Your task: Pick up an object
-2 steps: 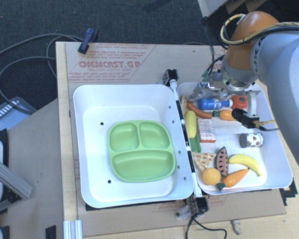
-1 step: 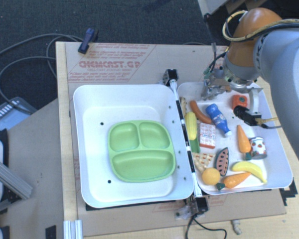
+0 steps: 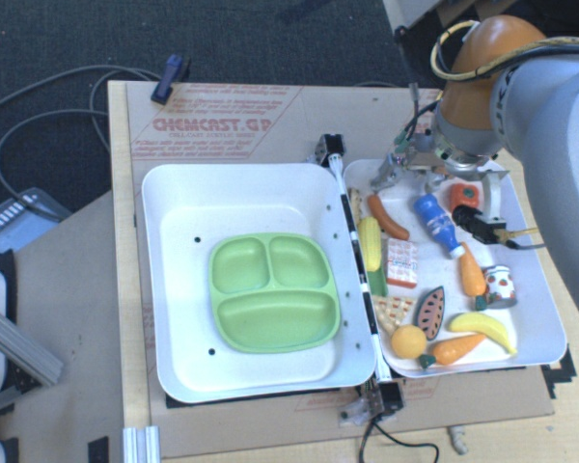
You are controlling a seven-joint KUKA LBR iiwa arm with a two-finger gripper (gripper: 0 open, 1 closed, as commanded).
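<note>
Here we see the grey arm with its orange band reaching in over the far right corner of the desk, and its gripper [image 3: 427,154] hangs above the far end of the right-hand shallow white bin [image 3: 550,328]. The wrist hides the tips, so we cannot tell how the gripper stands, and we see nothing held in it.

Nearest to it, we judge, is the small blue plastic bottle with a white band [image 3: 435,221], which lies just toward the near edge of the desk from the gripper. Its long axis runs at a slant, from the bin's far end down toward the near right corner. Beside it, toward the divider between the bins, lies the thin red-brown toy sausage [image 3: 390,218], slanted the same way. The round red toy tomato [image 3: 465,196] sits close on the bottle's other side.

The left-hand white bin [image 3: 164,287] carries the green sectioned plate [image 3: 274,291], well apart from the gripper.
</note>
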